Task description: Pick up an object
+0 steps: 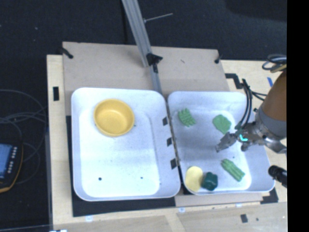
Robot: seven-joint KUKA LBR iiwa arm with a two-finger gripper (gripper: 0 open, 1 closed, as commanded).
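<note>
My gripper [233, 144] hangs over the right bin [203, 100], near its right side, with its fingers spread open and nothing between them. A light green lump [222, 123] lies just up and left of it. A ridged green stick [232, 169] lies just below it. A ridged green piece [186, 117] sits near the bin's left wall. At the front of the bin a pale yellow object [193, 177] touches a small dark green object [209, 181].
A yellow bowl [114, 117] sits in the back left of the left bin [120, 178]. A grey metal rail [140, 28] slants down to the divider between the bins. Cables hang by the arm at the right.
</note>
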